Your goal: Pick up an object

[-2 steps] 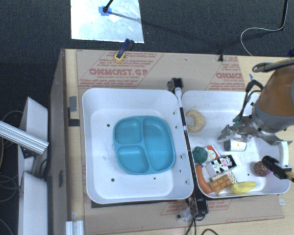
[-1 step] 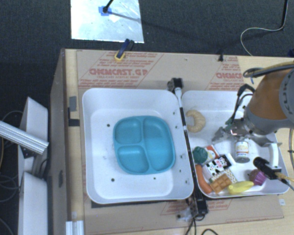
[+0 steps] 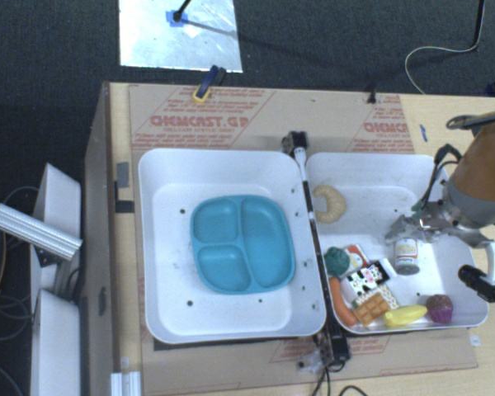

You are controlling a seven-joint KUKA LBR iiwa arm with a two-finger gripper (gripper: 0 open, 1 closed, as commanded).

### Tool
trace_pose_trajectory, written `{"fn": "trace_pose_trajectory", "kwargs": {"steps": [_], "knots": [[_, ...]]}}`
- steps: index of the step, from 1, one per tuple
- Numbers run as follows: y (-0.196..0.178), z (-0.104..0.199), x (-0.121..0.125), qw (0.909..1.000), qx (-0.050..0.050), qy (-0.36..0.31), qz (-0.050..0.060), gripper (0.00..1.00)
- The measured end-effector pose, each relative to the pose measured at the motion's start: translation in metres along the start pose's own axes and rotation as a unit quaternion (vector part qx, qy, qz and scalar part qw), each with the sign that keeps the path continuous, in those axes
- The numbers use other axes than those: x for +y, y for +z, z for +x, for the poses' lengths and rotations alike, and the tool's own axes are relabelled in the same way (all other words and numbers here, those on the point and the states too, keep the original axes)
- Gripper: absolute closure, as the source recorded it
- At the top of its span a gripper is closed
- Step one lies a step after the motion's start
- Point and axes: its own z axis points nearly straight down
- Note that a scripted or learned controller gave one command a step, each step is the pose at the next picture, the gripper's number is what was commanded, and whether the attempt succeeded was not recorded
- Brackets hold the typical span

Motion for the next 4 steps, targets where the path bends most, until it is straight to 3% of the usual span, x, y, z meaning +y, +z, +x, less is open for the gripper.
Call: {"fn": "trace_pose_trajectory", "kwargs": {"steps": [1,2,3,4], "knots": [[0.0,0.0,-0.071,1.0,0.0,0.0,0.001,0.0],[-0.124,0.0,-0.069,1.0,-0.001,-0.001,-0.002,0.0],[-0.065,0.039,0.039,1.0,0.001,-0.002,0.0,0.0],[-0.1,0.138,0.048,1.0,0.001,-0.002,0.0,0.0]]}}
